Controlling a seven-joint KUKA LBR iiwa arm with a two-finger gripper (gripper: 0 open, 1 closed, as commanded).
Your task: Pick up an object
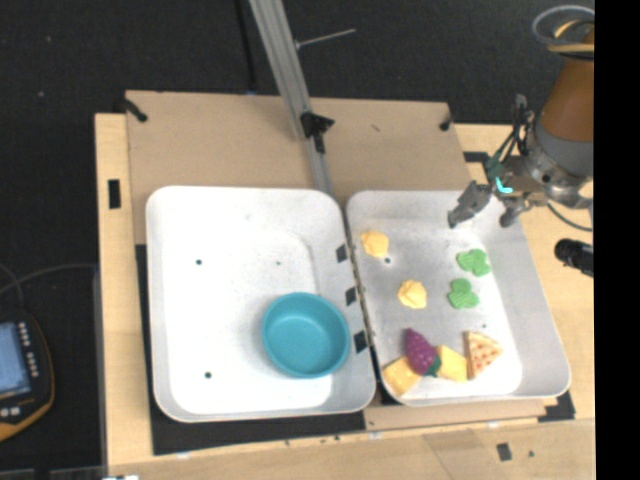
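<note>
My gripper [489,209] hangs over the far right part of the right bin [420,218], its two fingers spread open with nothing between them. Below it lie small toy foods: a yellow piece [374,244], another yellow piece [412,293], two green pieces [473,262] [461,294], a purple grape bunch [420,349], a yellow wedge [401,375], a yellow block [452,365] and a pizza slice [483,352]. All of them rest on the bin floor, apart from the gripper.
The left bin [200,238] holds a blue bowl [304,333] near its front right corner. A grey metal pole [285,63] slants up from between the bins. A black handset [18,363] sits at the far left, off the bench.
</note>
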